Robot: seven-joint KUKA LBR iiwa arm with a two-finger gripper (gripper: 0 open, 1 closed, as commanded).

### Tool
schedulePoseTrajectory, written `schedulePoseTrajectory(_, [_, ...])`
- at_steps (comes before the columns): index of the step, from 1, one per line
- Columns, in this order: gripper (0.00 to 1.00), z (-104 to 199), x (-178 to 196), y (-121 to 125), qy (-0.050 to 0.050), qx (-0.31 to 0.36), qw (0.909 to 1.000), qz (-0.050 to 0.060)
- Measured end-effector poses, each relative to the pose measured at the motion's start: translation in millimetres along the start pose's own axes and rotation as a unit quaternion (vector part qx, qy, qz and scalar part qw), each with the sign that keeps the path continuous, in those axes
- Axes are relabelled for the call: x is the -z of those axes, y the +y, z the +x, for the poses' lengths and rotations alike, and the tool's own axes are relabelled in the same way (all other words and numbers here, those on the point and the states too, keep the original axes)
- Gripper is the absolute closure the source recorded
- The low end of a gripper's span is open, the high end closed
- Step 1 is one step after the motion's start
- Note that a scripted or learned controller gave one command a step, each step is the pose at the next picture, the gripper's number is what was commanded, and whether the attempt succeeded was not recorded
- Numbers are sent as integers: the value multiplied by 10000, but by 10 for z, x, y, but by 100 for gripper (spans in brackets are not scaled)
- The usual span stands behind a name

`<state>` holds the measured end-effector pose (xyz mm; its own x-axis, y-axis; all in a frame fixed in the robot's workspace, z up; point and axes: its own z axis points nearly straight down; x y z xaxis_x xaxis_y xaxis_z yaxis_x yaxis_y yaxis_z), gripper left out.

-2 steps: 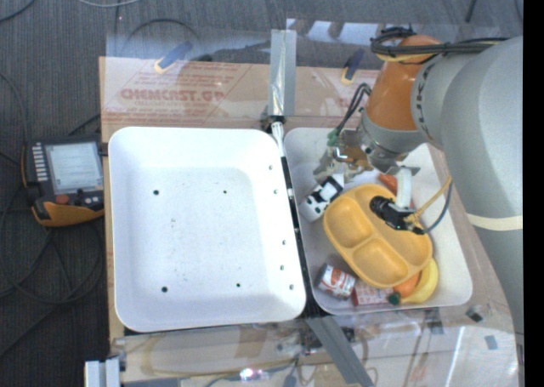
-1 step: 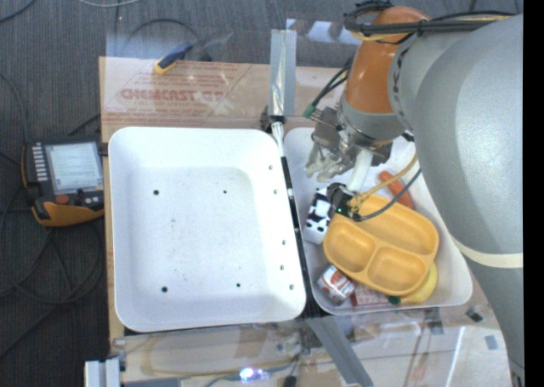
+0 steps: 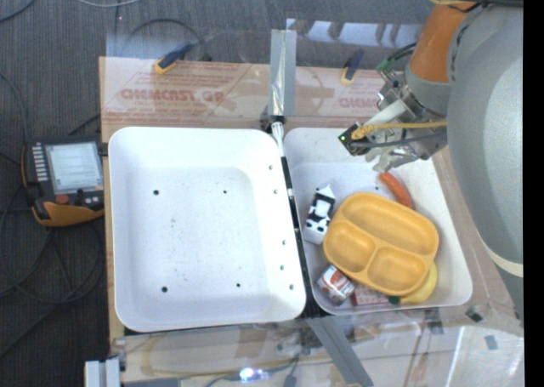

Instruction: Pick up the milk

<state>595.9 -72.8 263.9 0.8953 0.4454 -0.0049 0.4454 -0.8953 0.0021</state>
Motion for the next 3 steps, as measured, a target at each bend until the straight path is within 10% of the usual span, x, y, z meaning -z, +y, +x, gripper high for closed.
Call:
schedulePoseTrajectory(1, [100,-696,-712,318,-9,-212,9998,17])
schedulePoseTrajectory(2, [100,92,-199,119,-6,-1211,9926,6])
schedulePoseTrajectory(3, [100,-839,-436,-137,-4,-199,9998,24])
